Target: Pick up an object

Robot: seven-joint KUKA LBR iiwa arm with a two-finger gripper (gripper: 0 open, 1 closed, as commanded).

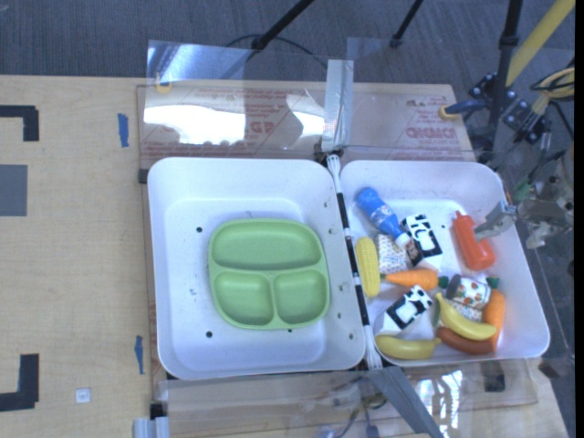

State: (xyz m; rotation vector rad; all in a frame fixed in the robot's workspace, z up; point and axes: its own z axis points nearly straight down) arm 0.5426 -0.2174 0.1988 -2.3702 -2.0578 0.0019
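- I see the wooden bench (73, 272) carrying two white bins side by side, with clear plastic sheets (237, 108) standing along their far edges.
- The left bin (173, 272) holds a green divided tray (269, 274), which sits about in the middle of the bin floor, with one long compartment toward the far edge and two smaller ones toward the near edge.
- The right bin (525, 318) holds all the small items, crowded from its middle down to the near edge.
- The gripper (500, 219) reaches over the bin's right edge, near the far right corner; I cannot tell how it is set, and I see nothing in it.
- An orange-red bottle (474, 243) lies just beside the gripper tip, close to the right edge.
- A blue bottle (378, 211) lies tilted near the left edge, toward the far side.
- A corn cob (367, 265) lies along the left edge, just below the blue bottle.
- A carrot (412, 279) lies across the middle, touching the corn cob's side.
- Two black-and-white pieces sit apart: one (422, 235) above the carrot, one (407, 308) below it.
- A yellow banana (406, 346) rests at the near edge, near the left corner.
- Another banana (465, 322) lies over a red sausage-like piece (461, 342) toward the near right corner, with a small printed can (470, 291) just above them.
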